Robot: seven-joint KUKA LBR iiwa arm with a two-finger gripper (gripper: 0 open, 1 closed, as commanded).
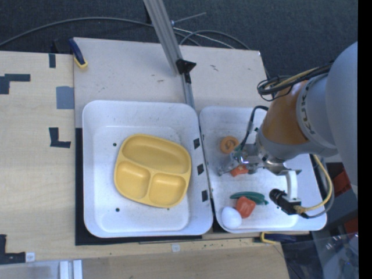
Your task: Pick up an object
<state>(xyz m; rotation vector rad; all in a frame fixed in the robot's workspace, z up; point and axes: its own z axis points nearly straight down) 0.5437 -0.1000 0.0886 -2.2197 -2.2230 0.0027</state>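
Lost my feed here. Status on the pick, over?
Tool low in right bin, over small orange-red piece; grip unconfirmed. Orange ring close by. Red-green vegetable and white egg lie apart, nearer front.

Left bin (99, 156): a yellow three-compartment tray (152, 170) lies in its middle.
Right bin (218, 121): I reach in from the right, my gripper (238, 166) low over a small orange-red piece (239, 171).
Near my gripper: an orange ring (229, 144) just beyond it.
Front of right bin: a red pepper with green stem (246, 204), a white egg (231, 217) touching it.
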